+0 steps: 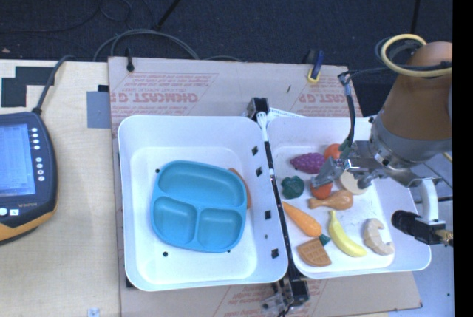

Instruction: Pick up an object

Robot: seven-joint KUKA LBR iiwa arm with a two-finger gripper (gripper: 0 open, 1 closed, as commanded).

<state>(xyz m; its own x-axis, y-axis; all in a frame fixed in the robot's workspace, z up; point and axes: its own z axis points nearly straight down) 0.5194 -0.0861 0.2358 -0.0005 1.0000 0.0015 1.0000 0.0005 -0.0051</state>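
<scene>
The fingers (330, 176) hang low in the right bin (414, 260); whether they are apart or together I cannot tell. A purple grape bunch (308, 161) lies just left of them, a chicken drumstick (332, 200) just below.

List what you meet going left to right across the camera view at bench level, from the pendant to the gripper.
Teach pendant → blue divided plate in the left bin → divider between the bins → green toy vegetable → gripper over the right bin.
</scene>
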